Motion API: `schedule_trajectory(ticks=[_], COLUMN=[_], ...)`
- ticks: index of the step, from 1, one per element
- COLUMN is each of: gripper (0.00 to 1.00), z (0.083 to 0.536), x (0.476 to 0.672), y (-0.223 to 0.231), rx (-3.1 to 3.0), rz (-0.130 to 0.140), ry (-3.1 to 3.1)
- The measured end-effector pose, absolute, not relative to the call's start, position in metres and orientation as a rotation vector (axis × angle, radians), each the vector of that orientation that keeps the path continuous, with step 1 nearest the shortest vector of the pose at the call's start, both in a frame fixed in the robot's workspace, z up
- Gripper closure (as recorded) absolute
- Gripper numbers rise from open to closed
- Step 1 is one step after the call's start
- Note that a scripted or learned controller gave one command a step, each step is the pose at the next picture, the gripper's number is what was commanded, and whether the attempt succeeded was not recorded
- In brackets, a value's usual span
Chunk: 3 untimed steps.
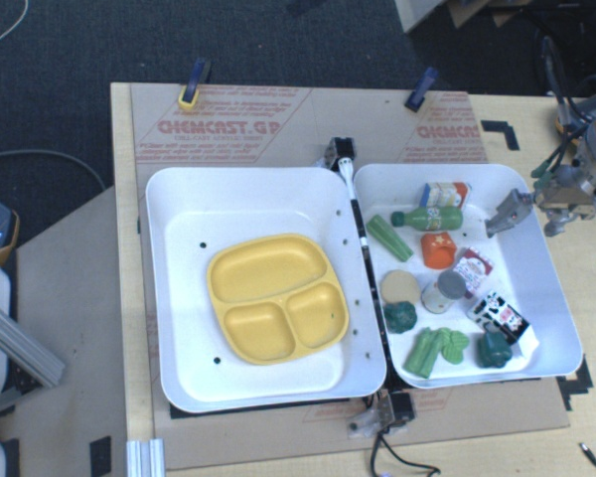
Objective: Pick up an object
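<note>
Camera view: gripper at right bin's far-right edge, contents untouched

Gripper (pixel 510 213): grey, entering from the right, over the upper right part of the right bin (pixel 556 296). Nothing is seen between its fingers; whether they are spread or closed cannot be told.

Right bin contents, all to the left of and below the gripper:
- green bottle (pixel 427 220), lying on its side, near the gripper's left.
- carton (pixel 444 195), white with orange and blue, just above the bottle.
- orange cup (pixel 438 250), just below the bottle.
- red-and-white packet (pixel 473 265), nearest item beneath the gripper.
- grey can (pixel 443 292), touching the packet's lower left.
- tan disc (pixel 399 287) and a teal lump (pixel 400 316) below it.
- green pod (pixel 388 238), slanted beside the bin's left wall.
- black-and-white cow-print item (pixel 499 315).
- green bundle (pixel 435 350) and teal toy (pixel 495 350) along the near wall.

Left bin (pixel 179 207): holds a yellow divided plate (pixel 277 295), well apart from the gripper.
</note>
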<state>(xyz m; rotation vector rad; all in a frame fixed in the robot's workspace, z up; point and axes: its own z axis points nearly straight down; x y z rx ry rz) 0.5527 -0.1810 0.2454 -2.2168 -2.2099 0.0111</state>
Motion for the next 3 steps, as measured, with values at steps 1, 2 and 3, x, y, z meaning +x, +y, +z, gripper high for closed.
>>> schedule_trajectory(ticks=[1, 2, 3], gripper=[0.00, 0.00, 0.00], z=[0.252, 0.208, 0.164], x=[0.555, 0.556, 0.556], y=[-0.181, -0.174, -0.178], rx=[-2.221, -2.217, -2.218], rz=[0.000, 0.004, 0.004], ry=[-2.221, -2.218, -2.216])
